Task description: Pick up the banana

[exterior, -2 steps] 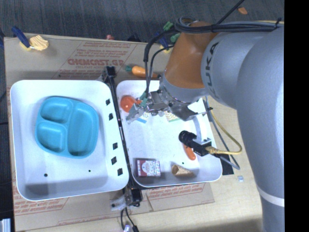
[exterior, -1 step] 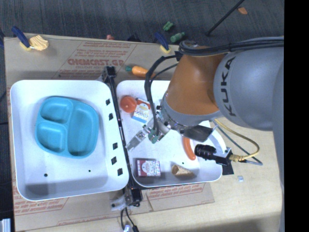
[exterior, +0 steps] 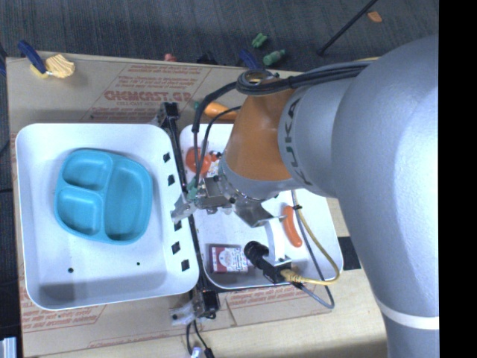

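Slanted overhead view of a cardboard-covered bench [exterior: 112,88] bearing two shallow white bins side by side. Nearest the viewer, close to the front wall of the right bin [exterior: 319,233], a small dark red box [exterior: 226,258] lies flat. Just behind it and to the right, an orange-red oblong [exterior: 293,227] lies on the bin floor, running front to back. A large grey arm [exterior: 387,162] with an orange band reaches in from the right and covers most of this bin. Its gripper [exterior: 188,202] sits low at the bin's left side, close to the wall that divides the two bins, about halfway back. Whether the gripper is open or closed cannot be told from this angle. Where the banana lies cannot be told either, since the arm hides much of the right bin. The left bin [exterior: 30,200] holds a blue plate [exterior: 103,194] with three compartments, lying flat around the middle of the bin, apart from the gripper. Farther back in the right bin, an orange lump [exterior: 195,159] shows beside the arm, partly behind black cables. Another orange piece [exterior: 216,110] shows at that bin's far edge. At the bench's far left corner lies a small yellow and blue thing [exterior: 52,66]. Beyond the bench, on the dark floor [exterior: 112,13], lie a few small green bits [exterior: 259,40].
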Robot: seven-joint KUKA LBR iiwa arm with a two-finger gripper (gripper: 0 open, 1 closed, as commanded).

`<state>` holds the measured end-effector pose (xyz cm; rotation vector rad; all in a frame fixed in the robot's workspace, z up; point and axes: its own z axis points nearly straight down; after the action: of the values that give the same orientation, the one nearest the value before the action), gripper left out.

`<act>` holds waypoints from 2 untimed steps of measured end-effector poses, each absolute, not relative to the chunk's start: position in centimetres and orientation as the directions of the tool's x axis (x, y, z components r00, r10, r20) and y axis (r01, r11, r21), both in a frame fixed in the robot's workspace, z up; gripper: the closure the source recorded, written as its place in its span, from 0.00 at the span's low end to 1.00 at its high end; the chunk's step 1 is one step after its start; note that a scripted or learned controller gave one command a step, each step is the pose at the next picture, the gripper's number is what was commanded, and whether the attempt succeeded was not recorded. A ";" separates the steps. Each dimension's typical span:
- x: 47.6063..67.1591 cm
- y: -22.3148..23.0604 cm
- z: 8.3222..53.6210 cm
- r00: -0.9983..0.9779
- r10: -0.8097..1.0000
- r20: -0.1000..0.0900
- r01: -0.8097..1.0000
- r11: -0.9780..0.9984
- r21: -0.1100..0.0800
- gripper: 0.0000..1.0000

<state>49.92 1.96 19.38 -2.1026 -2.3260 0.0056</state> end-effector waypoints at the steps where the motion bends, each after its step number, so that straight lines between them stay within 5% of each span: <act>1: 53.9 2.4 19.1 0.354 0.935 -0.001 0.935 -0.354 -0.005 0.00; 2: 48.5 -4.5 19.1 0.318 0.948 0.000 0.948 -0.318 -0.005 0.00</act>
<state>48.48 -4.51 19.11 -2.5475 -1.8315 0.0049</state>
